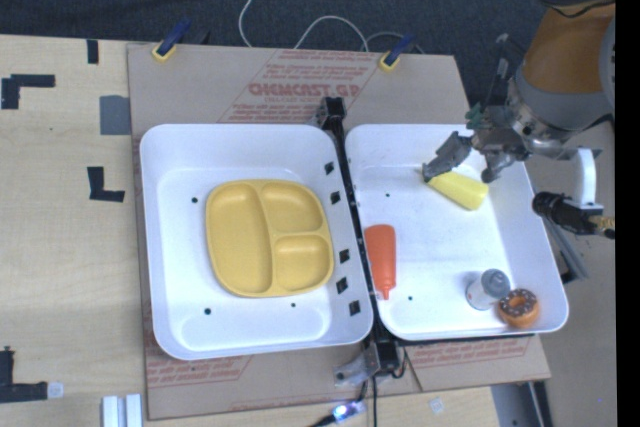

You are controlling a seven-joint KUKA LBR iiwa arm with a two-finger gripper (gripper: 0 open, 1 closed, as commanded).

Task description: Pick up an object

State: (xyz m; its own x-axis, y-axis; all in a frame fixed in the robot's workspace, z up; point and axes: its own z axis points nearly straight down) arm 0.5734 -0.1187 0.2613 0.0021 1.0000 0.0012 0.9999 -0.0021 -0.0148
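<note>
I saw end effector (466, 161) spread open, empty, over right bin (520, 245) | yellow block (458, 189) lay just below its fingers, near far wall | risk: block sat tilted, I feared fingers would nudge it aside or clip the wall

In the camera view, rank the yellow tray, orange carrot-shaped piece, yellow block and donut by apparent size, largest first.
1. yellow tray, by far the largest.
2. orange carrot-shaped piece.
3. yellow block, partly hidden under the gripper, so its rank against the orange piece is unsure.
4. donut.
</note>
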